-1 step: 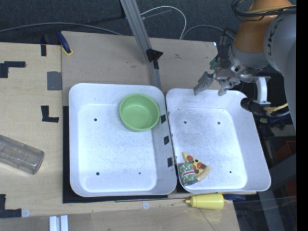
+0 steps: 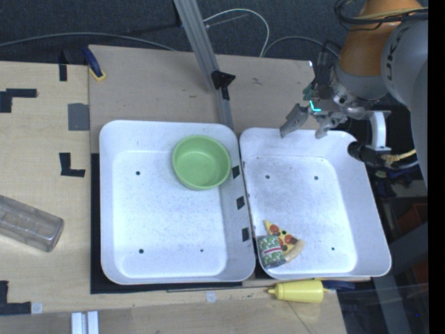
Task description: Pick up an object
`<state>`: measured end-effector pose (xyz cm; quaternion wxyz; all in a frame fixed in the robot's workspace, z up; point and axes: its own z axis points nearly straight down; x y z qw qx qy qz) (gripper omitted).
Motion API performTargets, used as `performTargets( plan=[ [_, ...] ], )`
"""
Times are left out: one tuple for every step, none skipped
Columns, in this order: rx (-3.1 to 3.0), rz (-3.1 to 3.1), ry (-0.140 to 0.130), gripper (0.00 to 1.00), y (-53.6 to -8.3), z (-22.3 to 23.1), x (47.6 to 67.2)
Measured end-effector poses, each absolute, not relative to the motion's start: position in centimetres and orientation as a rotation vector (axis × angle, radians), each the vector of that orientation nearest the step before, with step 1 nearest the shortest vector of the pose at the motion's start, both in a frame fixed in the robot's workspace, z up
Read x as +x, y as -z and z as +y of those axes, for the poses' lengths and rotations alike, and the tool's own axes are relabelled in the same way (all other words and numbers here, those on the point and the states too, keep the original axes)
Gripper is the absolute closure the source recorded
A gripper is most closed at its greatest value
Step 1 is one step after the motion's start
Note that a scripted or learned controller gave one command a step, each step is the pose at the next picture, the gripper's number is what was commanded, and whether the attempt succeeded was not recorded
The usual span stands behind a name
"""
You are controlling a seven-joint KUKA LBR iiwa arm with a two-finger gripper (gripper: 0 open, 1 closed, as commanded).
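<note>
A green bowl (image 2: 201, 161) rests in the left bin (image 2: 125, 207), near its back right. In the right bin (image 2: 348, 207), a small toy pizza slice (image 2: 279, 243) lies against the front left corner. My gripper (image 2: 306, 125) hangs over the back rim of the right bin, well away from the pizza slice. Its two fingers (image 2: 291, 124) are spread apart and nothing is between them.
A yellow bottle (image 2: 300, 291) lies on the bench just in front of the right bin. A clear plastic container (image 2: 26, 223) lies at the far left. A grey metal pole (image 2: 201, 37) slants up from the gap between the bins.
</note>
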<state>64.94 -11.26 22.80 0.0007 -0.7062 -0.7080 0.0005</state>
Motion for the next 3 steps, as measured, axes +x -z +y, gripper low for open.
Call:
performTargets(
  plan=[
    [-2.214, -2.222, -0.009, 0.00, -16.4, -10.7, 65.1],
    [-2.217, -2.220, -0.009, 0.00, -10.5, -11.5, 64.6],
    [-2.219, -2.224, -0.004, 0.00, -8.8, -11.4, 64.6]
  ],
)
